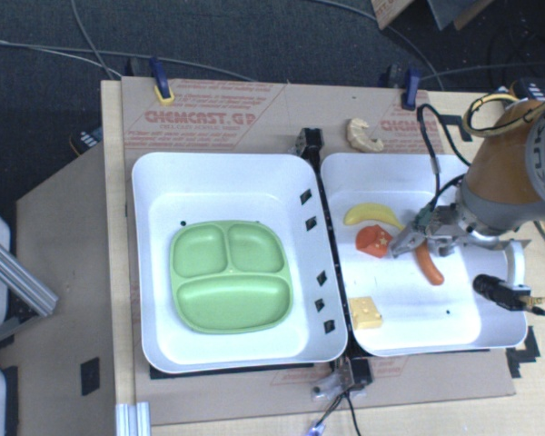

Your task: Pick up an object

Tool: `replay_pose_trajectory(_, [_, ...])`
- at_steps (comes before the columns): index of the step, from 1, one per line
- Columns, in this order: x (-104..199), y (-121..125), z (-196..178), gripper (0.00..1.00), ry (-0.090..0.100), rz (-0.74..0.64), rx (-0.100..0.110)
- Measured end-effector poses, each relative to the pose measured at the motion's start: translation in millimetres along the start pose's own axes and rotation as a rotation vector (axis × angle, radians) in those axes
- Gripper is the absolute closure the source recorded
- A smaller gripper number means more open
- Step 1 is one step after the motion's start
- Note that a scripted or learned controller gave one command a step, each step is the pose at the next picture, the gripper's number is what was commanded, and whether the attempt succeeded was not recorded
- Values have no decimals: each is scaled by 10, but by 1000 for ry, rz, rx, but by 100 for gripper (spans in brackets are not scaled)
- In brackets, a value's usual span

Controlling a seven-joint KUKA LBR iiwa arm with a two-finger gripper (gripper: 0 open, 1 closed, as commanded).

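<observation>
The right bin (454, 330) holds a yellow banana (371, 213), a red rounded piece (373, 240), an orange-red sausage (430, 267) and a yellow cheese block (365, 312). My gripper (418, 246) hangs low over the middle of this bin, between the red piece and the sausage's upper end. It is open, one finger (401, 243) reaching toward the red piece, with nothing between the fingers. The sausage lies on the bin floor just below and right of the gripper.
The left bin (154, 189) holds a green divided plate (229, 275). A beige chunk (364, 134) lies on the bench behind the right bin. Black clips line the wall between the bins. The arm's grey body covers the right bin's right side.
</observation>
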State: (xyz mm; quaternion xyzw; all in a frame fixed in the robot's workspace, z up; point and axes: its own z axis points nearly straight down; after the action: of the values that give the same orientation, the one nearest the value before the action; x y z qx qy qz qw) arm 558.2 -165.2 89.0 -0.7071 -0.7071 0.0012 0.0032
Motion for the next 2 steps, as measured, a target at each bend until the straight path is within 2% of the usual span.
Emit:
replay_pose_trajectory(1, [-4, 16, -144, 100, -2, 0, -6])
replay_pose_trajectory(2, [56, -34, -614, 100, -3, -1, -10])
